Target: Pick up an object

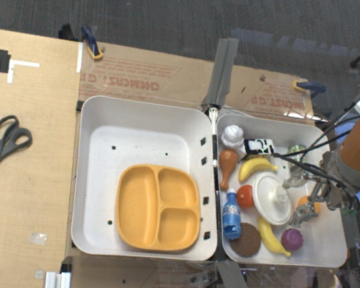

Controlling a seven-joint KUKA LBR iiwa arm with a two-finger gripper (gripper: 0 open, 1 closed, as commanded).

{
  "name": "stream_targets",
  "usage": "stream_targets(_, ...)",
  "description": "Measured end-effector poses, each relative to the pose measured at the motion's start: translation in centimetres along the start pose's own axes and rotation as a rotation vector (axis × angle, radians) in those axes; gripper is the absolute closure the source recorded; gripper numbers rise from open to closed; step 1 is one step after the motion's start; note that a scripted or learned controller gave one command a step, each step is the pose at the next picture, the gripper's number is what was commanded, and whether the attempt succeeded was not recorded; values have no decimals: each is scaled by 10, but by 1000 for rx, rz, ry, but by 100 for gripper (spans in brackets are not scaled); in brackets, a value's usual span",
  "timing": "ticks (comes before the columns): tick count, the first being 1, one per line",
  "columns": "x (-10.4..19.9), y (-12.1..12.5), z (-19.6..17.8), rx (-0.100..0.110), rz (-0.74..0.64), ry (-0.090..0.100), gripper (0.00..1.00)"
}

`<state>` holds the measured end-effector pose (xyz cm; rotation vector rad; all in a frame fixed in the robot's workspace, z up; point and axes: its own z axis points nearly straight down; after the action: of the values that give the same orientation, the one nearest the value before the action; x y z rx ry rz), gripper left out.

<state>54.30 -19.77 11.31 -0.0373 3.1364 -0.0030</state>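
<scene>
While the gripper hangs low over the right bin, nothing is seen held; whether its fingers are spread cannot be told. An approach is judged under way, and a descent onto the white lid just beside them, or the purple ball below, is called for.

Scissors lie on the wooden bench, left of 2 blue clamps.

A single fixed camera sits high above the bench and looks down at a slant. Both white bins fall in frame: the left bin near the centre, the right bin toward the right edge. Dark floor fills the top. The view stands well back, taking in the bench beyond the bins.
</scene>
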Motion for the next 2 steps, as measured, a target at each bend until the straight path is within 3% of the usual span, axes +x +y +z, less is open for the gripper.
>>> stream_targets(1, -55, 56, 12, 7, 365, 0, 0)
stream_targets(2, 56, 87, 16, 5, 183, -8, 0)
